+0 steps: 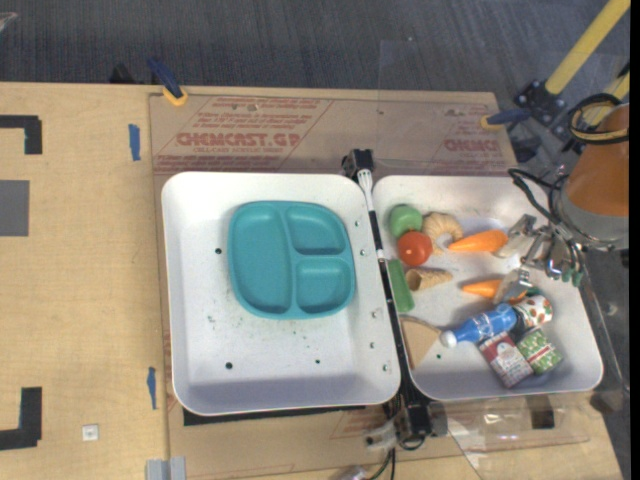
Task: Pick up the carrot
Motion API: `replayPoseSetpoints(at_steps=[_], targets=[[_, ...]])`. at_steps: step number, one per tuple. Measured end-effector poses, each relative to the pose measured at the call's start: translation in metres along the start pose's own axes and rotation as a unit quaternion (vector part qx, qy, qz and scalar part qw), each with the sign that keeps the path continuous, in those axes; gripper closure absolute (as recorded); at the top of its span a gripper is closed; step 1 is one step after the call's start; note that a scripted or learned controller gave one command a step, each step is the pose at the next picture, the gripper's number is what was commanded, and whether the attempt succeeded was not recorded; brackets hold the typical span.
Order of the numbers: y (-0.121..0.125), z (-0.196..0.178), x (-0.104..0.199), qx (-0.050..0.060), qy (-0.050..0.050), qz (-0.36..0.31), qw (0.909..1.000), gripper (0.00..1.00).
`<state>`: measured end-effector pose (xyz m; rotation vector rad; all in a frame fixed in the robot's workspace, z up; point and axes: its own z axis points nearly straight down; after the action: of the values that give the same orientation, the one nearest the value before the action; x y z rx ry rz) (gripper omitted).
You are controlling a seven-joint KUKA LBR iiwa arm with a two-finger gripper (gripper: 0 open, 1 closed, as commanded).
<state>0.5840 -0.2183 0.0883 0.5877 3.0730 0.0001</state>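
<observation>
An orange carrot (478, 240) lies in the right bin (585, 373), its tip pointing left. A second, shorter orange carrot-like piece (481, 288) lies just below it. My gripper (522, 273) hangs low over the bin's right side. It is just right of both orange pieces and close to the shorter one's right end. The view does not show anything lifted. The grey arm with its orange band (603, 173) comes in from the right.
Around the carrots lie a green ball (405, 218), a red tomato (414, 247), a beige bun (440, 227), a green strip (401, 286), a blue bottle (485, 325), and red (507, 360) and green (540, 350) boxes. The left bin (190, 298) holds a teal divided plate (293, 258).
</observation>
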Motion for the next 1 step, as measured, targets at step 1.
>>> replayPoseSetpoints(at_steps=[1], targets=[[0.0639,-0.0011,0.0262,-0.001,0.001,0.081,0.9967,0.0]])
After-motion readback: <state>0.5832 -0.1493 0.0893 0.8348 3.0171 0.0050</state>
